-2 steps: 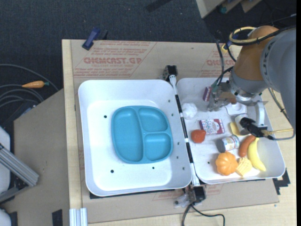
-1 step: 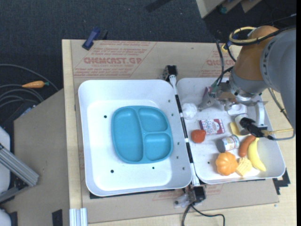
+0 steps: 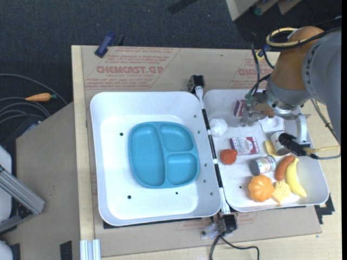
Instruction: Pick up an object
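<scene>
I'm seeing the blue divided plate (image 3: 162, 154) lying in the left bin (image 3: 103, 161). The gripper (image 3: 250, 114) is hovering over the right bin's (image 3: 317, 186) far end; toy foods, banana (image 3: 295, 179) and tomato (image 3: 229, 156) included, are crowding its near half.

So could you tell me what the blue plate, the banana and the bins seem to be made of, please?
Blue plate: probably moulded plastic, matte, one even colour with soft rounded dividers.
Banana: likely a plastic toy, smooth and uniformly yellow.
Bins: thin formed white plastic, slightly glossy, with rounded corners.
</scene>
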You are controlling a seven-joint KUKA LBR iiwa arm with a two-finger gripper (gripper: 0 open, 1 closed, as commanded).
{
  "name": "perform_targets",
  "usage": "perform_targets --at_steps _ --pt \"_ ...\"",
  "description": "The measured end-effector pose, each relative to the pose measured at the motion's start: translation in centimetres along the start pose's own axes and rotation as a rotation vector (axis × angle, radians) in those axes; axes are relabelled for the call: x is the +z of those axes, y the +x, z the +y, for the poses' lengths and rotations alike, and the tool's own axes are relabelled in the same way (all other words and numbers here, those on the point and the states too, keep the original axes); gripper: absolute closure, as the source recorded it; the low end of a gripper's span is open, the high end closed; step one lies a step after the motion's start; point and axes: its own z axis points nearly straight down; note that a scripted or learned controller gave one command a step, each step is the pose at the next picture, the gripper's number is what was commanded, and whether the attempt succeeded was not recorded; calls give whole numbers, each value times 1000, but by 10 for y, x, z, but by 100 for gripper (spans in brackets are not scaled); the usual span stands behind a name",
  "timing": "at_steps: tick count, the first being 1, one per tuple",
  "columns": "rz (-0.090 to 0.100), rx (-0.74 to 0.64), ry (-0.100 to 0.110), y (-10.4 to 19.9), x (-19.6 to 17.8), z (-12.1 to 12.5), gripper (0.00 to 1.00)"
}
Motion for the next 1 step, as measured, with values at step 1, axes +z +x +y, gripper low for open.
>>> perform_targets --at_steps 1 --pt "0 0 1 0 0 0 0"
